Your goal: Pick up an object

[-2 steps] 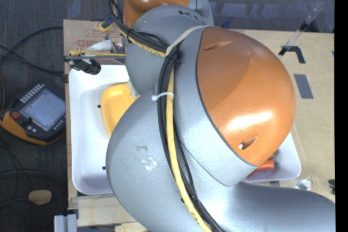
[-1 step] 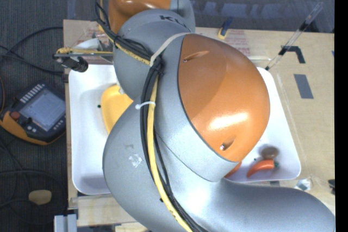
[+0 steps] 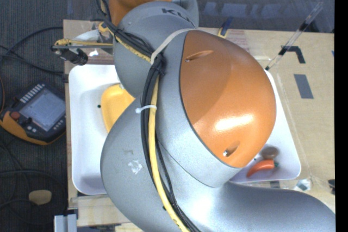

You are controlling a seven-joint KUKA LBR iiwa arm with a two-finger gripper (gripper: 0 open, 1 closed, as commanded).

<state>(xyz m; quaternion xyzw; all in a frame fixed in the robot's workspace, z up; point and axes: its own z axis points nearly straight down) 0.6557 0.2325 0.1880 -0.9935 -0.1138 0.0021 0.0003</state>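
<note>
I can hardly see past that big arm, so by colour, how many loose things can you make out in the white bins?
Yellow: 1, a rounded yellow plastic object in the left bin
Orange-red: 1, a carrot-shaped orange-red toy in the right bin
Brownish: 1, a small brownish round thing just above it
Total: 3 visible; the arm hides the rest.

The only lettering stands on the grey arm point(image 3: 157, 19), near the upper orange joint: part of a dark brand mark, of which just a "K" can be read. The pendant's point(image 3: 35, 111) screen is too small to read.
</note>
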